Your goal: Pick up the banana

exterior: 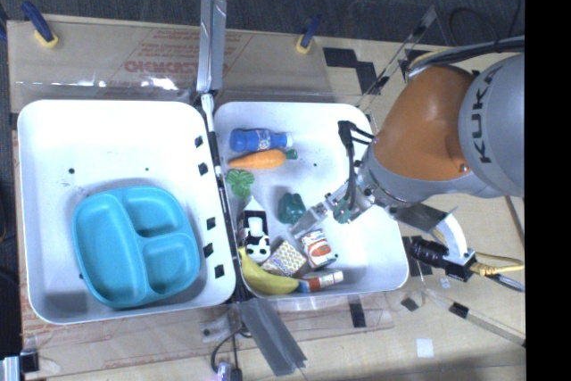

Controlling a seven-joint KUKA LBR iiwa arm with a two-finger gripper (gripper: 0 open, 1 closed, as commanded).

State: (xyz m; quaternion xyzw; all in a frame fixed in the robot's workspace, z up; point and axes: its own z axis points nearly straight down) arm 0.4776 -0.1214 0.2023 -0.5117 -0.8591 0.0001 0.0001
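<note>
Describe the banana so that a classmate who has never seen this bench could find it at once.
Start at the right white bin, the one crowded with small things beside the bin that holds a blue divided tray. Go to its near left corner, by the divider between the bins. The banana lies there, a curved yellow shape, below a black and white cow toy and left of a marker pen.
</note>
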